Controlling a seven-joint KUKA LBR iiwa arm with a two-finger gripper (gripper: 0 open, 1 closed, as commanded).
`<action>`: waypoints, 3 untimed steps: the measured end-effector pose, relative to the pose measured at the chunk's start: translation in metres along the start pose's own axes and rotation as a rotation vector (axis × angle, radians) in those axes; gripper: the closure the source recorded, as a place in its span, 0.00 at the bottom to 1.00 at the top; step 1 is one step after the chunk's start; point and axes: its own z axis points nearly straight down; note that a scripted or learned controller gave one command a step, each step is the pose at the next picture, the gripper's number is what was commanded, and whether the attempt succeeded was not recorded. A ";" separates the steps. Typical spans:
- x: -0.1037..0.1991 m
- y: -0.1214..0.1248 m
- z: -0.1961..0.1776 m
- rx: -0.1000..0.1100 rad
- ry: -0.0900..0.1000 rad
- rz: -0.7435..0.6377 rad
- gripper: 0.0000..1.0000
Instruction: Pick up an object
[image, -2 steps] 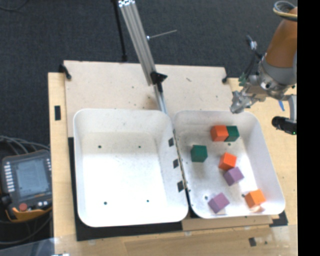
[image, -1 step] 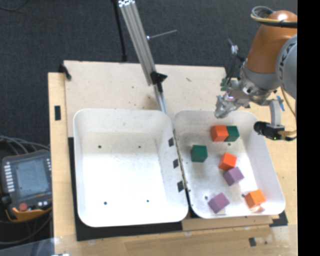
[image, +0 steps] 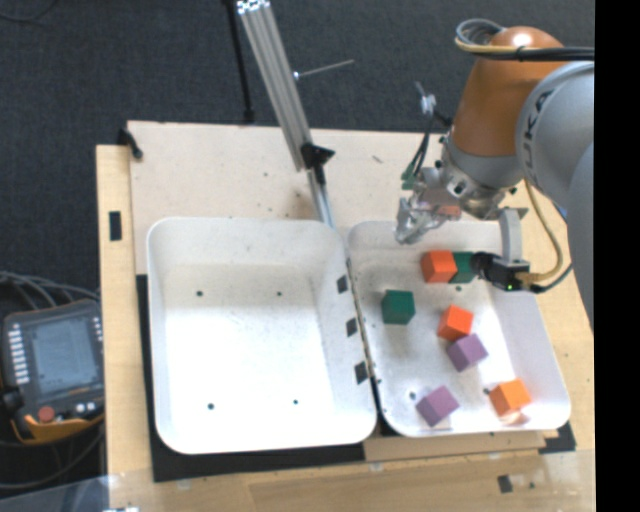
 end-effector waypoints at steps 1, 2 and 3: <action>0.057 -0.011 -0.003 0.000 0.000 -0.001 1.00; 0.103 -0.010 0.007 0.003 0.000 0.000 1.00; 0.164 -0.013 0.007 -0.002 0.000 -0.002 1.00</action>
